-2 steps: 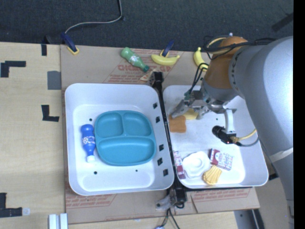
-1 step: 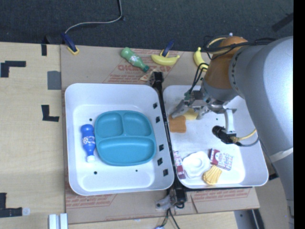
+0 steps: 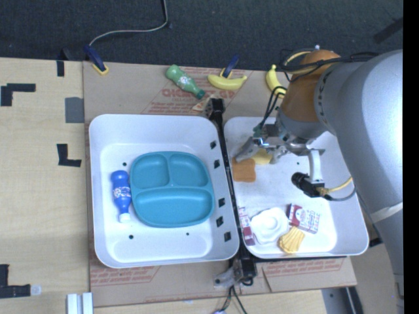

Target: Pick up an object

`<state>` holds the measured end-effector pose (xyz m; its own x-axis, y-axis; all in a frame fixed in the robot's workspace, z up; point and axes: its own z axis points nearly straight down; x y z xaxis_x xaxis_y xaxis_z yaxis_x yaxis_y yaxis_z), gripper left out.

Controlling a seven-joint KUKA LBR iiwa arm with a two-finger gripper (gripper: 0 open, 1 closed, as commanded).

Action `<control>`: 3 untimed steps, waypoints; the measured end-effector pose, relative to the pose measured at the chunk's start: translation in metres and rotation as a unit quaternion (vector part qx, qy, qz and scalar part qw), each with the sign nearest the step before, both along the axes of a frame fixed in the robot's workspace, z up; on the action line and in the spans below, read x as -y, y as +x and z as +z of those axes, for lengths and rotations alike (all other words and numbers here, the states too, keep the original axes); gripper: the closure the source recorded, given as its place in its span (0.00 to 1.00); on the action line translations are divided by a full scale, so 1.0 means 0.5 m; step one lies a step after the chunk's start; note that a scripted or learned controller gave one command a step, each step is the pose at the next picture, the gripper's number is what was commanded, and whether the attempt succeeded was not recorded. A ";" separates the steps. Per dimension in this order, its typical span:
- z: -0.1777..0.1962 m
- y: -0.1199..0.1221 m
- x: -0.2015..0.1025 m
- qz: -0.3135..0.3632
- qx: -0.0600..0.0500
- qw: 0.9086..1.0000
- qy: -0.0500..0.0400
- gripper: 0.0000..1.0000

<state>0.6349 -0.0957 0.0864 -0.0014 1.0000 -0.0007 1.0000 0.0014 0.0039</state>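
Observation:
My gripper (image 3: 252,150) is low in the right bin (image 3: 340,175), near its upper left corner, reaching in from the right. It sits over a small pale yellow piece (image 3: 264,157), which it partly hides. A brown toast-like slice (image 3: 244,171) lies just below and left of the gripper, close to it. Farther toward the front of this bin are a white round object (image 3: 269,224), a red and white carton (image 3: 305,218), a yellow ridged piece (image 3: 291,241) and a dark red bar (image 3: 245,227).
The left bin (image 3: 105,142) holds a blue divided plate (image 3: 172,188) and a blue bottle (image 3: 120,194) beside it. Behind the bins lie a green bottle (image 3: 185,82) and two bananas (image 3: 227,80) (image 3: 272,78). A black divider (image 3: 224,169) runs between the bins.

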 end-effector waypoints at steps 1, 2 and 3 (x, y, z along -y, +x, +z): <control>0.000 -0.015 0.000 0.000 0.000 1.000 -0.001 0.00; 0.001 -0.016 0.017 0.000 0.000 1.000 0.000 0.00; -0.002 0.068 0.014 0.000 -0.001 1.000 0.000 0.00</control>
<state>0.6691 -0.1026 0.0855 -0.0019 1.0000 -0.0013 1.0000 0.0019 0.0028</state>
